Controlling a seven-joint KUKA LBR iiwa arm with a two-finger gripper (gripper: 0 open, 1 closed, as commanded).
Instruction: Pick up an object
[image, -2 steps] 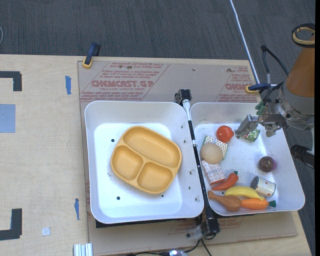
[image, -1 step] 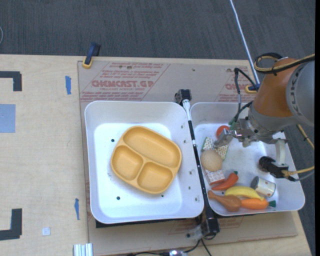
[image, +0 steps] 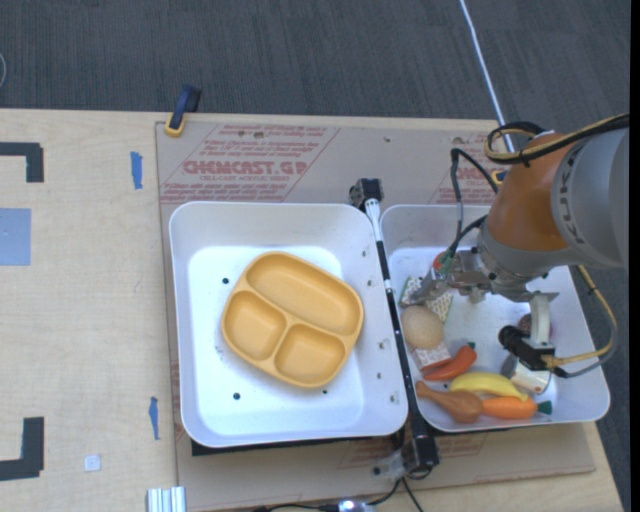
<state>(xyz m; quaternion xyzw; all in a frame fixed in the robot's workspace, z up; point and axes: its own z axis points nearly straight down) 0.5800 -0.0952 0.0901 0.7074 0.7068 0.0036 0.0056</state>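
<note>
Arm reaches in over the right bin (image: 590, 395), wrist low inside it. Claw (image: 432, 290) sits near the bin's upper-left part — metal bits poke out left of the wrist, but I cannot tell if it is apart or together; the wrist body hides most of it. Nothing visible between its tips, so no grasp claimed.

Candidate objects all lie below the claw, toward the near edge of the bin. Closest is the egg (image: 422, 326), just beneath the claw, roundish, no real long axis. Further below: a small red pepper (image: 450, 364), then the banana (image: 488, 384), then the carrot (image: 508, 407) and a brown potato-like piece (image: 452, 402), all bunched and touching or nearly so along the bin's near wall. Banana and carrot run roughly left-right, across the claw's approach. My guess — the egg is the likeliest target, needing only a short drop.

Hard to read: a pale flat item under the egg, partly covered; black-and-white hardware (image: 530, 350) right of the claw, probably part of the rig, unclear. Well left of the claw, the other bin (image: 190, 300) holds a yellow divided plate (image: 292, 318).
</note>
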